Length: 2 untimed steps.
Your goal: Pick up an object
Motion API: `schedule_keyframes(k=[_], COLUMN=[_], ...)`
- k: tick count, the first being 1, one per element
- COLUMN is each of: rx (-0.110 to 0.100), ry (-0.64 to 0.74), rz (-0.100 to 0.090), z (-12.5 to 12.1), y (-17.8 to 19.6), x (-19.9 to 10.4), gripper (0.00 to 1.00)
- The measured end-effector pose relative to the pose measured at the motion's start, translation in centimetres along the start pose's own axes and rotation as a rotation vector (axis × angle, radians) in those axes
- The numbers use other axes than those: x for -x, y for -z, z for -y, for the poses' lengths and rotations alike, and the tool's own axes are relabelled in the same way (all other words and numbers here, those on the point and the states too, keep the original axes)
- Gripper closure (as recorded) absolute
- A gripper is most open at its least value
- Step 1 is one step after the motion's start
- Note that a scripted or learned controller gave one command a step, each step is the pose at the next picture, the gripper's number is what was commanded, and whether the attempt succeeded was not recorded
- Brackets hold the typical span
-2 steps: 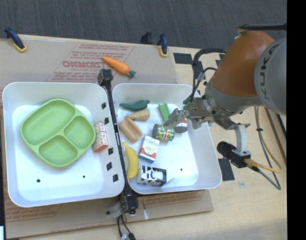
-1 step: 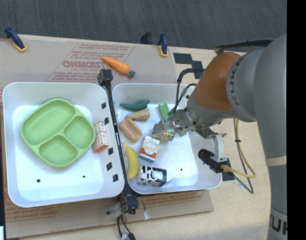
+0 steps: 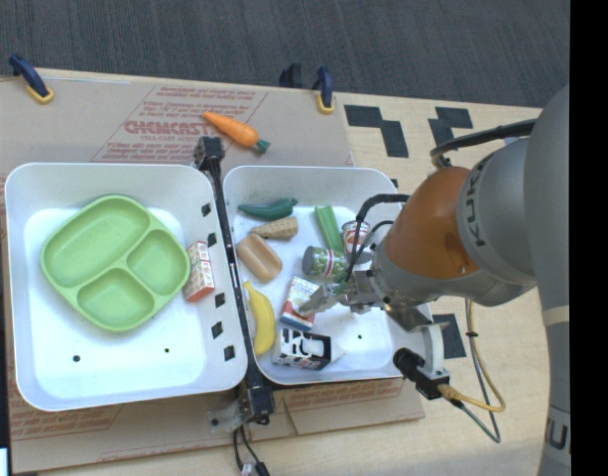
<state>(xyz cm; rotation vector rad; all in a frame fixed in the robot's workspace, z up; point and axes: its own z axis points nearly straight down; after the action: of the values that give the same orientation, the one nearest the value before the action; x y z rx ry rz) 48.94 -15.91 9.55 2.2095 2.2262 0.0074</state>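
Observation:
My gripper [image 3: 330,294] hangs low in the right bin [image 3: 373,181], under the orange wrist band. It is right beside a small white packet with red and blue print [image 3: 300,299]; whether it touches the packet I cannot tell. Just behind it lies a green can [image 3: 321,262] on its side, and a green stick-shaped item [image 3: 326,224] beyond that. A yellow banana [image 3: 261,318] and a black-and-white carton [image 3: 304,349] lie at the bin's front left. A tan bun [image 3: 259,257], a brown piece [image 3: 277,229] and a dark green pepper [image 3: 267,207] sit further back.
The left bin [image 3: 46,365] holds a green divided plate [image 3: 115,261] and a small patterned box [image 3: 199,271] by its right wall. An orange carrot [image 3: 236,130] lies on the cardboard behind the bins. The arm's bulk covers the right bin's right side.

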Motion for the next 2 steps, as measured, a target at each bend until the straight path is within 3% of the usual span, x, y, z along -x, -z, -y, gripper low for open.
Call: schedule_keyframes(k=[1, 2], rx=[-0.001, -0.006], ry=[0.008, -0.002], rz=[-0.002, 0.001], z=[-0.1, -3.1], y=[1.0, 13.5], x=[-0.1, 3.0], gripper=[1.00, 1.00])
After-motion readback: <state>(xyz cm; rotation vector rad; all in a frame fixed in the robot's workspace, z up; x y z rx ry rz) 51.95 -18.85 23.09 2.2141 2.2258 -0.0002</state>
